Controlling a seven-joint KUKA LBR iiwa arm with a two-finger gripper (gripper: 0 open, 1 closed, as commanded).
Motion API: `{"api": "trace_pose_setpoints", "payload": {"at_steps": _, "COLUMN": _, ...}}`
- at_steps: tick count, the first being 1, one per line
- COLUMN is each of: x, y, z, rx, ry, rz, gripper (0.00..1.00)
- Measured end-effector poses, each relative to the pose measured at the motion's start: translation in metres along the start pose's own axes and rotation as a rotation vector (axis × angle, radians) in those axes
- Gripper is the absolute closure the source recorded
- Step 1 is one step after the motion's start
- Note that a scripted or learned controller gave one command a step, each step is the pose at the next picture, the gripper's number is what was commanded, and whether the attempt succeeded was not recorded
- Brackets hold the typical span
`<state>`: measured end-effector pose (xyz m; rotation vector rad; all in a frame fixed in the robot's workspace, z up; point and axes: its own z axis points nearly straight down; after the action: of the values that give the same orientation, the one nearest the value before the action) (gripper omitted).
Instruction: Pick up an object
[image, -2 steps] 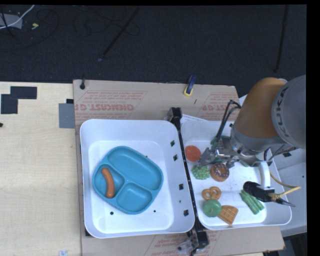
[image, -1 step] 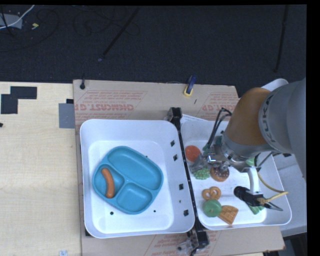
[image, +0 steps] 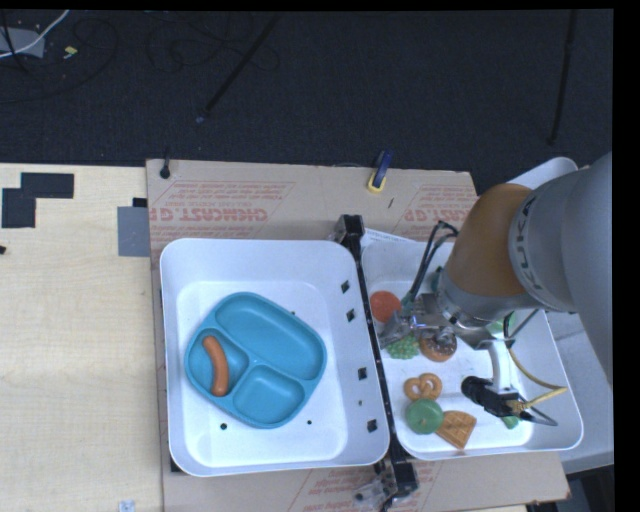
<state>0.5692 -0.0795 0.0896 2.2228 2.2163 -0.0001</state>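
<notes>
So the grey arm with the orange band is reaching down into the shallow white plastic bin on the view's right, and its two-finger gripper is low in the clutter at the bin's near-centre wall. Honestly can't tell if it's open or closed; the wrist hides too much.

Right around it: a round red-orange toy tomato just beside it toward the divider, a bumpy green toy vegetable and a brown ring-shaped toy pastry touching or nearly under it. My guess is one of those three is the target, and nothing looks lifted yet.

Further down the bin, apart from the gripper, sit a tan toy pretzel, a smooth green ball-like toy and an orange waffle-textured wedge.

The other white bin holds a blue divided plastic plate with an orange-brown toy sausage in its left compartment. Looks like a drop-off spot to me.
</notes>
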Motion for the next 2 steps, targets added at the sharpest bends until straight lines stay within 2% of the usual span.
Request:
{"api": "trace_pose_setpoints", "payload": {"at_steps": 1, "x": -0.001, "y": 0.002, "z": -0.013, "rx": -0.005, "ry": 0.0, "rz": 0.005, "gripper": 1.0}}
{"api": "trace_pose_setpoints", "payload": {"at_steps": 2, "x": -0.005, "y": 0.011, "z": -0.061, "rx": 0.001, "ry": 0.002, "rz": -0.003, "gripper": 1.0}}
